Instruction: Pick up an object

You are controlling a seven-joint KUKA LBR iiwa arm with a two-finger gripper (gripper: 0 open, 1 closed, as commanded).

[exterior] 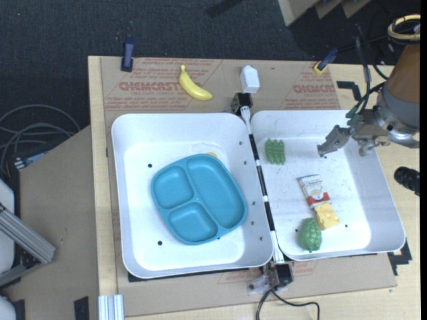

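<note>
Arm reaches from right, fingers [347, 141] spread open and empty above right bin [373, 239]

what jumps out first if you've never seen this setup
The big blue divided plate filling the left bin draws the eye first. Next comes the yellow banana lying on the bench behind that bin, and the end effector hovering over the right bin's far corner, with small toy foods scattered below.
</note>
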